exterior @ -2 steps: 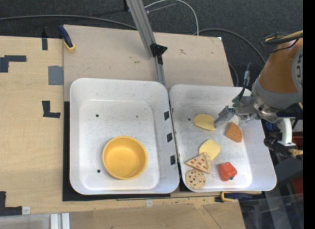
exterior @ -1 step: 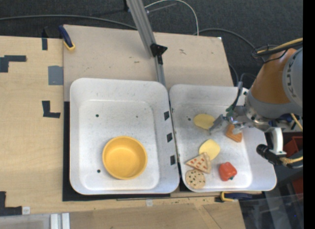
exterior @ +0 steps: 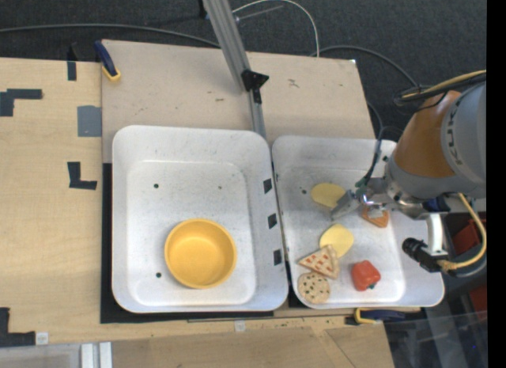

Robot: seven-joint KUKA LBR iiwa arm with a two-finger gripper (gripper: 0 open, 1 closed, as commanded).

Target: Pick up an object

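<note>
While the grey arm [exterior: 443, 153] with its orange band is reached in from the right, its hand [exterior: 357, 200] is seen low over the right bin [exterior: 300, 161], in that bin's middle part. Whether the hand is wide or narrow cannot be told, since the metal parts at its tip are small and blurred against the bin floor. A pale yellow toy piece [exterior: 327, 194] lies just left of the hand, very close to or touching its tip; contact cannot be settled. A small orange object [exterior: 376, 217] lies just right of the hand, beside the wrist, and nothing is clearly seen gripped. Nearer in the same bin, a second yellow piece [exterior: 337, 239] is found, with a toy pizza slice [exterior: 319, 263] touching its near-left edge. A round cookie [exterior: 314, 287] with dark spots lies at the near-left corner, just beside the pizza slice, and a red toy pepper [exterior: 364, 275] lies to the right of them, apart from both. In the left bin [exterior: 134, 153], a yellow bowl [exterior: 200, 252] is set upright toward the near side, well apart from the hand. Both bins are carried side by side on the counter [exterior: 47, 137], whose wooden surface is marked with dark tape pieces on the left. A slanted metal pole [exterior: 225, 22] is seen at the far side, ending above the gap between the bins, and black cables [exterior: 277, 6] are laid across the dark floor beyond.
</note>
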